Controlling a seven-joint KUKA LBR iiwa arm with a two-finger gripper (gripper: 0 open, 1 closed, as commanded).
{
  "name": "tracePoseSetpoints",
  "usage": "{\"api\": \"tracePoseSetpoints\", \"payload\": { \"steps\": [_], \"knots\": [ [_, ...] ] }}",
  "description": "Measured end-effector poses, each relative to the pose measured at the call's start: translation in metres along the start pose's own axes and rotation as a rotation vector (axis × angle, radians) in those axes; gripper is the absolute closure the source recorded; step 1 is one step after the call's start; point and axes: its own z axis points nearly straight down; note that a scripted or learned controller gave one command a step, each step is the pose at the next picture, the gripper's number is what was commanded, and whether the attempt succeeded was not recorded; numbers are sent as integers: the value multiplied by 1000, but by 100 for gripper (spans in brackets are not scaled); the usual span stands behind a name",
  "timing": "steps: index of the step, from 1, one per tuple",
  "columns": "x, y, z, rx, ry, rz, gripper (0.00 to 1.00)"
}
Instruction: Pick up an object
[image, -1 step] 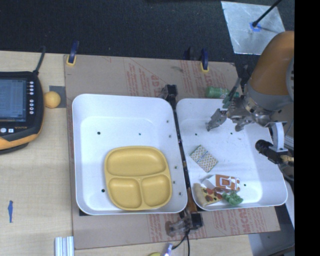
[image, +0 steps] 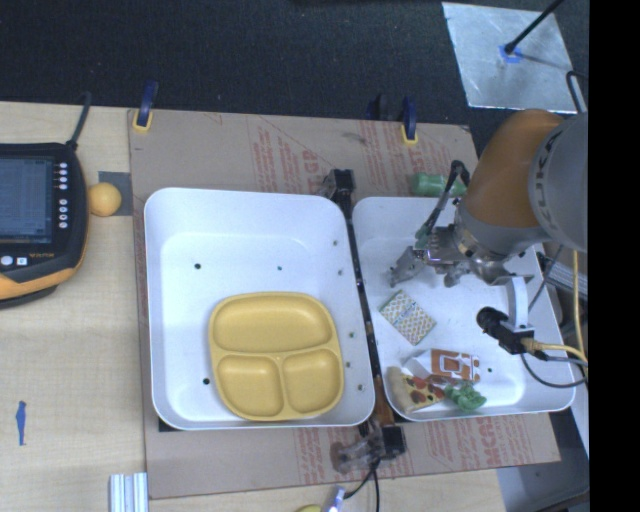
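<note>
The metal two-finger hand (image: 412, 262), its state impossible to tell, hangs low in the right shallow white bin (image: 375, 300), with a small checkered flat packet (image: 408, 316) just below it, a colourful printed card (image: 452, 366) and green leafy toy (image: 465, 397) farther down, and a yellow three-compartment plastic tray (image: 274, 354) in the left white bin (image: 170, 300).

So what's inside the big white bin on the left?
The left bin holds a yellow tray with three sections, lying flat near its front. The bin floor under the tray is covered, so anything beneath it can't be seen.
</note>
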Motion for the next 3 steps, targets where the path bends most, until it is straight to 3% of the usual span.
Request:
{"api": "tracePoseSetpoints", "payload": {
  "steps": [1,2,3],
  "knots": [
    [5,-21,31,-1,0,0,0],
    [-41,60,30,-4,2,2,0],
    [2,2,31,-1,1,1,0]
  ]
}}
